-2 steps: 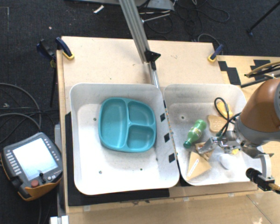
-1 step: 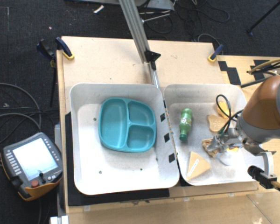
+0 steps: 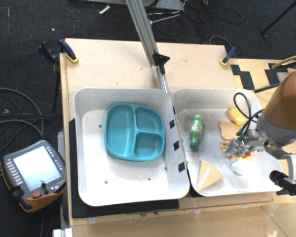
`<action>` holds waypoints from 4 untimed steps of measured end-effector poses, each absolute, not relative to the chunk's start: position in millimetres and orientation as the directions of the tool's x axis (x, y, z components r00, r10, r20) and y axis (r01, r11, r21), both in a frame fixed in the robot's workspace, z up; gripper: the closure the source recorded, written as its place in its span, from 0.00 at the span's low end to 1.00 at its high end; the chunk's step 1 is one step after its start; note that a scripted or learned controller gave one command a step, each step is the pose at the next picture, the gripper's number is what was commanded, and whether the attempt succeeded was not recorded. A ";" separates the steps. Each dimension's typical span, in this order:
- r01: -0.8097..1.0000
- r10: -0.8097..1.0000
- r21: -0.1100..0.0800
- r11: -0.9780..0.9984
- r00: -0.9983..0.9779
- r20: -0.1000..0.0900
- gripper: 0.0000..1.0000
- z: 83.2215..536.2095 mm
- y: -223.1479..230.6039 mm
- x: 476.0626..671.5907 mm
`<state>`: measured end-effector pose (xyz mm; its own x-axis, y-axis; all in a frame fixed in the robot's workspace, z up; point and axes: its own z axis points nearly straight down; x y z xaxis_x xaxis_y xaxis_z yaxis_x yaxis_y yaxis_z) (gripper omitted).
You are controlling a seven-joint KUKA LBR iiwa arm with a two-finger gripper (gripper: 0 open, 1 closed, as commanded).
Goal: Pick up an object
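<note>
The jaws [image 3: 235,148], grip state unclear, sit among small food pieces [image 3: 229,131] in the right bin [image 3: 214,98].

The scene is lit evenly and brightly from above, so that the two white bins [image 3: 89,132] and the pale bench [image 3: 113,63] are rendered almost washed out, while the dark floor [image 3: 19,43] is left dim. Only soft, short shadows are cast, as under the teal tray [image 3: 134,132]. Slight softness and grain are seen throughout, and small items near the arm [image 3: 286,112] are blurred.
</note>
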<state>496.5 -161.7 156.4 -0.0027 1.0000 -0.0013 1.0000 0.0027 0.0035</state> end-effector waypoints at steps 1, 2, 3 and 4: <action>1.000 1.000 0.006 0.003 -0.003 -0.002 1.00 209.2 -161.8 498.3; 1.000 1.000 0.002 0.009 -0.009 0.001 1.00 211.8 -102.7 523.5; 1.000 1.000 0.002 0.009 -0.009 0.002 1.00 226.7 -51.8 548.6; 1.000 1.000 0.002 0.009 -0.009 0.002 1.00 230.0 7.3 571.7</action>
<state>571.7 7.3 230.0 -0.0086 1.0000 0.0025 1.0000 0.0086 0.0020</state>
